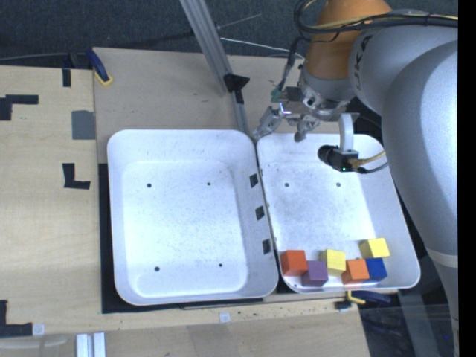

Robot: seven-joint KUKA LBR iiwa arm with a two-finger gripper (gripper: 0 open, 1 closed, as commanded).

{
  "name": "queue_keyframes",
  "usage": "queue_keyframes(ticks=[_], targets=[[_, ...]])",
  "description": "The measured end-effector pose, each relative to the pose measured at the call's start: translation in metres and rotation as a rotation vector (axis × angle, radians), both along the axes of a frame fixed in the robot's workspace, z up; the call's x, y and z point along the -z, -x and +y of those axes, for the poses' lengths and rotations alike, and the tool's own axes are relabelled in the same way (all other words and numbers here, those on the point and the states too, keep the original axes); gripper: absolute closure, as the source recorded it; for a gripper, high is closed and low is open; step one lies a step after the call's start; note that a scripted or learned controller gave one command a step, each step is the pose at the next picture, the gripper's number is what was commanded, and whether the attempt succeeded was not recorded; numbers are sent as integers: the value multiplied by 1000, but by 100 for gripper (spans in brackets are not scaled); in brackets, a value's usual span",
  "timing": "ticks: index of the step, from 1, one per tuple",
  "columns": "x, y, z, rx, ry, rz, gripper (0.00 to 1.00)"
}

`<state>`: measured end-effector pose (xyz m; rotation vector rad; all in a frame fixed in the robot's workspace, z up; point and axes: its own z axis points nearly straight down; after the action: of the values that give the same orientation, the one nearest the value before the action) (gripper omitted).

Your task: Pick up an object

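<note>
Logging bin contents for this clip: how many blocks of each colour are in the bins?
Orange blocks: 2
Yellow blocks: 2
Purple block: 1
Blue block: 1
Total: 6, all in the right bin.

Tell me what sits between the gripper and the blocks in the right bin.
Nothing visible does. The gripper hangs over the far rim of the right bin, and the blocks are clustered at its near edge, with bare bin floor between them.

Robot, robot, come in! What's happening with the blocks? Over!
Gripper open, holding nothing, up at right bin's far edge. Six blocks untouched, bunched along near edge. Nothing in the way.
</note>
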<state>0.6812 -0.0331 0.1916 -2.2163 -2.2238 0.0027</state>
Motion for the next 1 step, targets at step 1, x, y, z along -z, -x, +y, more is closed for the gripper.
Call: queue_keyframes(ticks=[1], targets=[[0,0,40,-2,-1,0,0]])
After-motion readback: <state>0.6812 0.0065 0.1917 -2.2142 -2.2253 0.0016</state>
